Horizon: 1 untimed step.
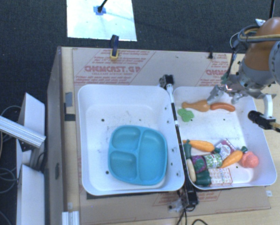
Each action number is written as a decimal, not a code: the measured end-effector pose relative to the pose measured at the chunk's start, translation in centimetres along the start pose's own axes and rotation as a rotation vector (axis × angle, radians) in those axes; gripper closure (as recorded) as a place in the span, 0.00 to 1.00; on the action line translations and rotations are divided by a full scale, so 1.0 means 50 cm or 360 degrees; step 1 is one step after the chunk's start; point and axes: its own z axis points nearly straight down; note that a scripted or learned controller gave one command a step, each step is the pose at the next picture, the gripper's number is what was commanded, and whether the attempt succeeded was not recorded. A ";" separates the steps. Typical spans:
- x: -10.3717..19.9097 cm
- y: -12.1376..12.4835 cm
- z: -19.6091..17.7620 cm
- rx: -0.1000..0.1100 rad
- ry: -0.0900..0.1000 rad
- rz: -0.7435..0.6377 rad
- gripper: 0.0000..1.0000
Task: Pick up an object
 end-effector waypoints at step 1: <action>0.079 -0.143 0.093 0.0011 0.0003 0.0003 0.00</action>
